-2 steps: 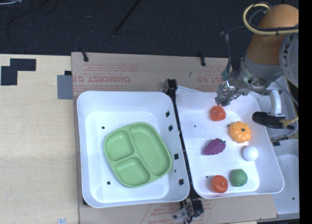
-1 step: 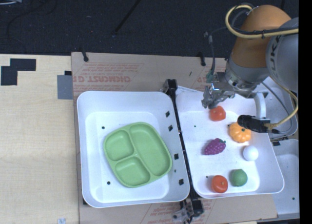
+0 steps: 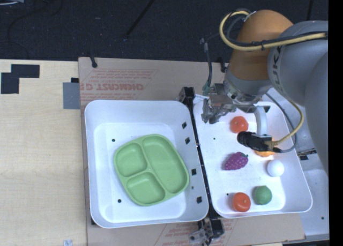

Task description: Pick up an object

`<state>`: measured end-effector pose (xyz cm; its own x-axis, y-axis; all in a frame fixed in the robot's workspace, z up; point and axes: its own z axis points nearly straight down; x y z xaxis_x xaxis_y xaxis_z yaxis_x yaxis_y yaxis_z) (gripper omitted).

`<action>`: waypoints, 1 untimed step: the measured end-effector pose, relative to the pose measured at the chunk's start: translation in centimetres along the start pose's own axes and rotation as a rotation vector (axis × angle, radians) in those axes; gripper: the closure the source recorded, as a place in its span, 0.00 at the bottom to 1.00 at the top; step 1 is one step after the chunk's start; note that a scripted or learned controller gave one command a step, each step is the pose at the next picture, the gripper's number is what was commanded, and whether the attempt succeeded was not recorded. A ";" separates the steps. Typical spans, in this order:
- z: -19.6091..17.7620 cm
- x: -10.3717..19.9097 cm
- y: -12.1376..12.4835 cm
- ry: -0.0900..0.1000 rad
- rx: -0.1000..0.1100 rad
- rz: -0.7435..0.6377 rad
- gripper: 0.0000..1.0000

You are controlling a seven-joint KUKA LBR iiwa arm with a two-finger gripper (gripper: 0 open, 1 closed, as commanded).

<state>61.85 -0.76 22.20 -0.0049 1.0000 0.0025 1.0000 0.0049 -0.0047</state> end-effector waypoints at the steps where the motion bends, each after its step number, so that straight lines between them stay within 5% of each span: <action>1: -0.8 4.7 -0.7 -0.001 -0.001 0.001 1.00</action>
<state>61.11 3.98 23.02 -0.0043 1.0000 0.0019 1.0000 0.0043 -0.0038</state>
